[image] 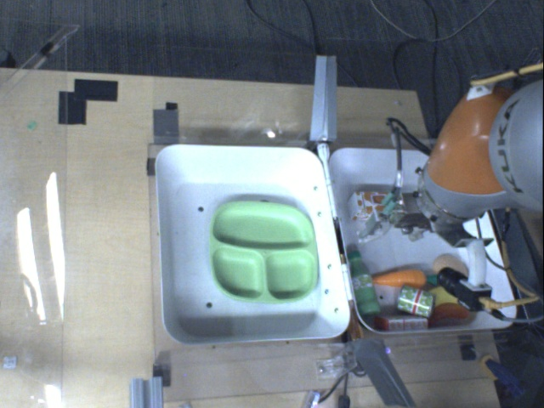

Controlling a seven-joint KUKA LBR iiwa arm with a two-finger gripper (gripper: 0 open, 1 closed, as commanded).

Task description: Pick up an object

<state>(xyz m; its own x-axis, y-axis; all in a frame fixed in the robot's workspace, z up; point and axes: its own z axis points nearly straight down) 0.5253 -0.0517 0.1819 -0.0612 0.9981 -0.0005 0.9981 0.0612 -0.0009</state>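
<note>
My gripper [395, 212] hangs low over the back part of the right bin [374, 164], with the grey and orange arm behind it to the right. Just left of it lies a small pale packet with printed marks [369, 205], close to the gripper; whether they touch I cannot tell. Along the front of the bin lie an orange carrot [399, 277], a green can [415, 301], a green bottle [364, 288], a red bar [403, 322] and a dark red piece [451, 314]. A tan round thing [448, 265] sits right of the carrot.
The left bin [174, 228] holds a light green divided tray [263, 249] in its middle. A metal post [324, 100] stands at the back between the two bins. Cables trail over the dark floor behind the bench.
</note>
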